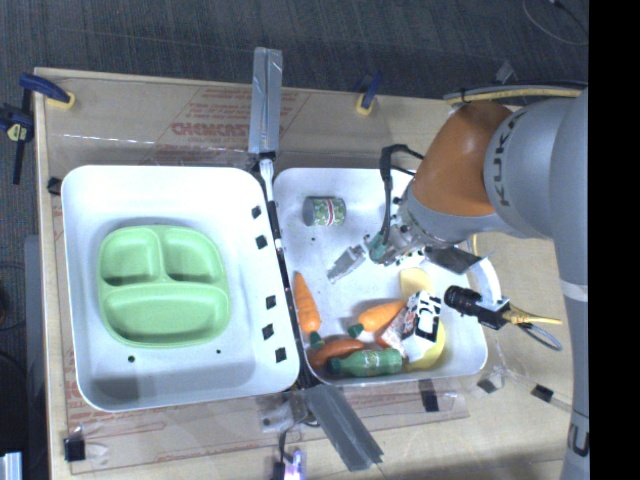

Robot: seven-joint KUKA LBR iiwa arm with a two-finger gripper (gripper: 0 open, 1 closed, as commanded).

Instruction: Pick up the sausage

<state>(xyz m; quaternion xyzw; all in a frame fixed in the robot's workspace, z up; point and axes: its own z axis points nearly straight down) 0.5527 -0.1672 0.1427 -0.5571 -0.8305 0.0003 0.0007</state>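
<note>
The gripper [348, 262] is seen poised over the middle of the right bin [300, 230]. The approach is judged to be the step in hand, with the pick not yet made. Whether the gripper is open or closed cannot be told from this angle, and no object is seen held in it.

The sausage [337, 348], reddish-brown, is found at about 7 o'clock in that bin, close to the wall there. From the gripper it is placed at about 6 o'clock, clearly apart. And it is crowded! A green bottle [368, 363] is pressed along its 5 o'clock side. A carrot [306, 303] is laid just at its 11 o'clock, and a second carrot [380, 316] is set near its 1 o'clock. A small can [325, 210] is spotted at 12 o'clock of the gripper, well out of the way. In the left bin [80, 208] a green divided plate [160, 283] is seen, and it is not involved.

For the next move, a shift toward 6 o'clock is called for. The gripper would need to be centred over the sausage, turned across its short width, and lowered into the narrow room between carrot and bottle. The likeliest fault is judged to be a neighbour being caught instead.
</note>
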